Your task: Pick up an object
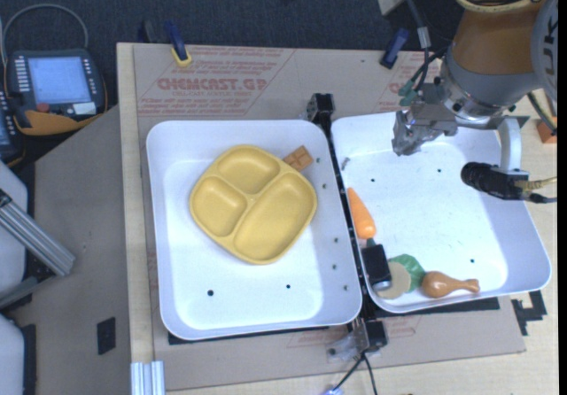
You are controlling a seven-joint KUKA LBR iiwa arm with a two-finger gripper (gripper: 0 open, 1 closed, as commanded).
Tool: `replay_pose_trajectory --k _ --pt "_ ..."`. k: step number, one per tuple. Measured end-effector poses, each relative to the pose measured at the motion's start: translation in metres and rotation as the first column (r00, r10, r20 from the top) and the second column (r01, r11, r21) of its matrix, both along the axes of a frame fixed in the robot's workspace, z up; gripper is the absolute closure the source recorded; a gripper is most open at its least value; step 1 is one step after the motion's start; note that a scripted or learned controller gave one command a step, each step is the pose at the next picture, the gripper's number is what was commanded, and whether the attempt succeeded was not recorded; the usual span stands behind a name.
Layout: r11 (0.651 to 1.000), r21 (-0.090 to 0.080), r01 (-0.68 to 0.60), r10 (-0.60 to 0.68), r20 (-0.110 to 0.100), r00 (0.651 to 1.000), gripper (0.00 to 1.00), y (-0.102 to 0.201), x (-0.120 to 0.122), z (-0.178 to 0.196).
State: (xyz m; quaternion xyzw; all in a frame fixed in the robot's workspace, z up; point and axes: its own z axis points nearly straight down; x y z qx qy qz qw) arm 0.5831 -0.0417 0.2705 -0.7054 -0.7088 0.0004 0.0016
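- A grey robot arm with an orange band above its wrist reached in from the right side of the camera view, and its two-finger metal gripper hung over the upper left part of the right-hand shallow white plastic bin.
- The gripper's tips pointed down at bare bin floor; from this slanted height I could not tell whether they were spread or pressed together, and nothing showed between them.
- The candidate things to pick lay towards the near side of that bin, down-screen from the gripper and well apart from it.
- An orange toy carrot lay closest, down and to the left of the gripper, against the bin's left wall, with its long axis running roughly along that wall.
- Further down, in the near left corner, sat a small black block, a green and pale round toy piece and a brown toy chicken drumstick, the drumstick's long axis lying roughly across the view.
- The left-hand white bin held a yellow plastic plate with three compartments, and a small brown wooden block touched the plate's upper right rim.
- My judgement: the grasp was not yet begun, and the coming move turned on travelling down-screen and slightly left to reach the carrot, closing across its narrow width.
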Motion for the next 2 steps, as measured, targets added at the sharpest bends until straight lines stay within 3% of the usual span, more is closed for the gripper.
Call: replay_pose_trajectory --k 2 --pt "1.0 0.0 0.0 0.0 -0.002 1.0 1.0 0.098 -0.033 -0.039"
